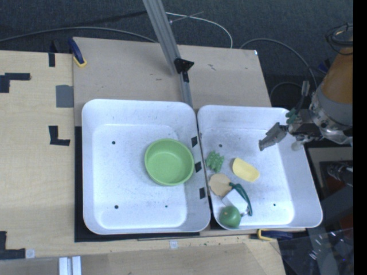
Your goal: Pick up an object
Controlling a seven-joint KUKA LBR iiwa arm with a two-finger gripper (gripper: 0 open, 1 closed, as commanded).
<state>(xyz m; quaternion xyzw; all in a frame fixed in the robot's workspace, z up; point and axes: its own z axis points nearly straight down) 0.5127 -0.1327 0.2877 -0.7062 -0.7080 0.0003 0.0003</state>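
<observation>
My gripper [282, 141] hangs over the upper right part of the right bin [298, 211], open, with bare white bin floor showing between its fingers. Left of and below it lies a yellow block [245, 169]. A small knobbly green piece [215, 161] sits near the divider. Below that rests a tan round object [219, 184], then a white item with a dark green handle [239, 196] and a green ball [230, 216] at the front edge. A light green bowl [169, 162] stands in the left bin [103, 171].
A grey pole [163, 27] slants down from the top to the bins' shared wall. Cables [212, 24] loop over the dark floor behind the bench. The arm's body [338, 90] stands at the right bin's edge.
</observation>
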